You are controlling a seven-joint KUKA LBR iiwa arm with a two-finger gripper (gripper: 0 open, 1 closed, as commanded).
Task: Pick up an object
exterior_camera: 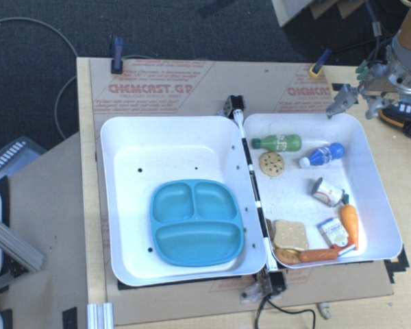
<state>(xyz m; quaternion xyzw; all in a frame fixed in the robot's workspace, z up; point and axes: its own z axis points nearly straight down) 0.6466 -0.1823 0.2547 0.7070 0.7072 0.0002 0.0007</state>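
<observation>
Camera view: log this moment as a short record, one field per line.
gripper: above the right bin's far right corner, holding nothing
left bin: blue divided plate
right bin, far end: green bottle, cookie, blue bottle
right bin, near end: bread slice, carrot, sausage, small cartons
task: no object picked yet

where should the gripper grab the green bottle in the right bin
Grip the green bottle across its body, near the white label, coming straight down from above. It lies on its side, long axis running left to right, with free floor on both long sides; the cookie sits just below, so keep the grasp narrow.
</observation>
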